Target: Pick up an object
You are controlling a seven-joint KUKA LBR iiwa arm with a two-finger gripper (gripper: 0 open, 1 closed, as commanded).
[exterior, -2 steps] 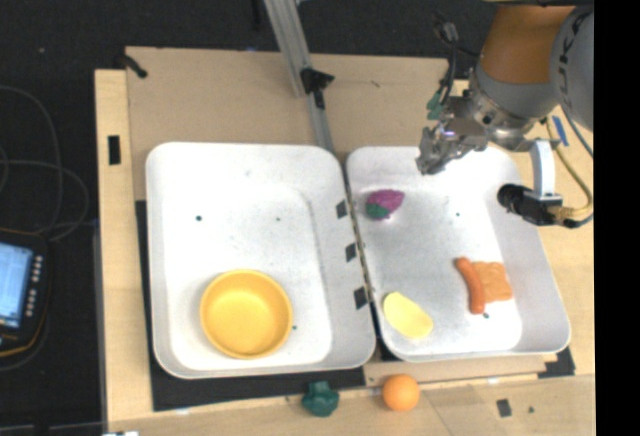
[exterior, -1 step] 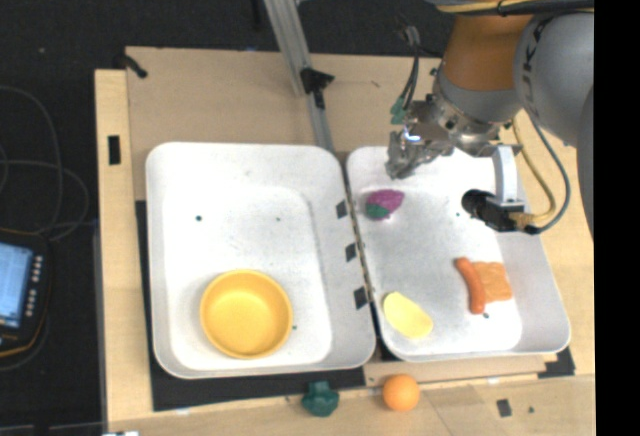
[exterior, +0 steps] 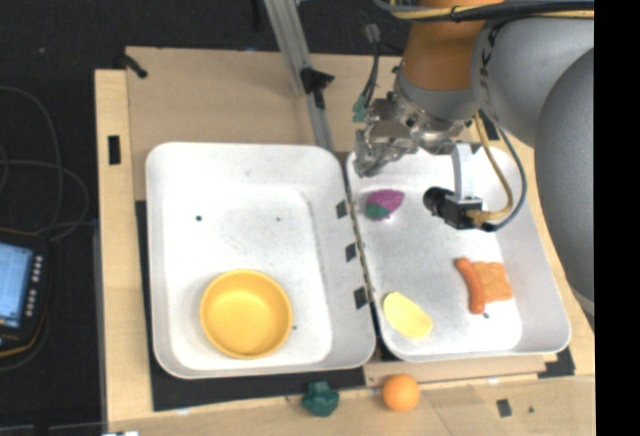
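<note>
A: We are looking at the gripper (exterior: 372, 156) hanging over the far left corner of the right bin (exterior: 530, 324), just above a purple toy (exterior: 383, 200).

B: We are agreeing; whether its jaws are open or gripping anything, we cannot tell. A yellow bowl (exterior: 246, 313) is sitting in the left bin (exterior: 170, 224).

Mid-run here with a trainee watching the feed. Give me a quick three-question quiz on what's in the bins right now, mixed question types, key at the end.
1. True or false: the round yellow plastic bowl lies in the left white bin.
2. Which thing lies nearest the hand? A) pale yellow lemon-shaped piece B) purple and green toy piece C) orange carrot-like toy
3. Fill in: the small orange ball rests on the ____, in front of the right white bin.

Key: 1 true; 2 B; 3 bench.
</note>
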